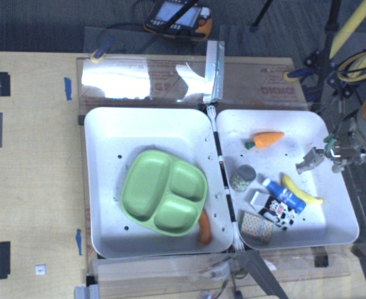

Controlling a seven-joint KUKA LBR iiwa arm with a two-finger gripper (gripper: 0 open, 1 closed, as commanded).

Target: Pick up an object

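The little patterned pouch (256, 227) sits low right, and the claw (312, 160), holding nothing I can see, could bump the banana (300, 190) and miss.

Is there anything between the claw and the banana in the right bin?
Nothing visible does. The claw hovers at the right side of the right bin, and the banana lies just below it in the view, with bare bin floor between them. The blue tube touches the banana's left side.
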